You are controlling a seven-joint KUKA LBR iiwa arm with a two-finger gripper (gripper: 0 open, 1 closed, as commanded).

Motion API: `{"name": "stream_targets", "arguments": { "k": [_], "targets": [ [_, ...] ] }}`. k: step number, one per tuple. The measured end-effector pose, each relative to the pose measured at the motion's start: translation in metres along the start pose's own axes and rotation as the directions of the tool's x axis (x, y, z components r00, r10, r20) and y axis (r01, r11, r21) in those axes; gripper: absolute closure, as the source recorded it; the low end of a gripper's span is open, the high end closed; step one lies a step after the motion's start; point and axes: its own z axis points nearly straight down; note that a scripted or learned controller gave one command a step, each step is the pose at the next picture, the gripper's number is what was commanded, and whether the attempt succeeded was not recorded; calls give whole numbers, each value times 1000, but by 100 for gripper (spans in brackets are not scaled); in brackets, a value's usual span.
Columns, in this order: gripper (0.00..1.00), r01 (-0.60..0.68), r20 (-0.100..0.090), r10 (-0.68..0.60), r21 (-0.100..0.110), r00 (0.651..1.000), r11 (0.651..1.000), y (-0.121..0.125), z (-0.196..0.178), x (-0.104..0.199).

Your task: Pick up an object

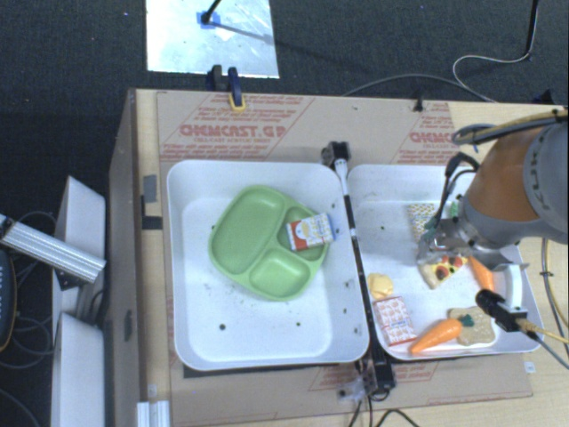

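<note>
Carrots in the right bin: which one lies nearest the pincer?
The upper carrot, just right of the pincer; the other carrot lies by the bin's front edge.

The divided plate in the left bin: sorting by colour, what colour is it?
Light green, clear in the camera view.

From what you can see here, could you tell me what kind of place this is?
Probably a robotics lab's grasping bench: two white bins on a board, toy food such as a carrot, and a robot arm reaching in.
</note>
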Motion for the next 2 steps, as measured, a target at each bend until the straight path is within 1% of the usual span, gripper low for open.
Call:
{"name": "stream_targets", "arguments": {
  "k": [1,2],
  "targets": [
    [100,3,-5,-3,7,1000,1000,18,-110,69],
    [0,2,-4,-2,10,1000,1000,17,-109,68]
  ]
}}
